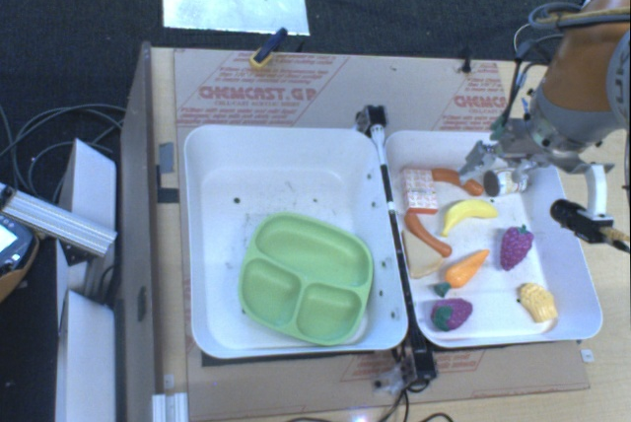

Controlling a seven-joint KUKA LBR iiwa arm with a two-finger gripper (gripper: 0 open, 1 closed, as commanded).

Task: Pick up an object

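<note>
The right bin (577, 257) holds several toy foods. A yellow banana (466, 212) lies near its middle, with a pink wafer block (418, 188) and an orange-red sausage (427, 234) to its left. An orange carrot (463, 269), two purple grape bunches (515, 246) (451, 314) and a yellow corn cob (537, 302) lie nearer the front. My gripper (496, 175) hangs low over the bin's back part, right beside a small orange piece (455, 178) and just above the banana. Nothing can be made out in its hold.
The left bin (217, 174) carries a green divided plate (307, 278). A black divider clip (374, 119) sits between the bins at the back. The arm's grey and orange body (582, 65) looms over the right bin's back right corner, with a black part (582, 220) along the right rim.
</note>
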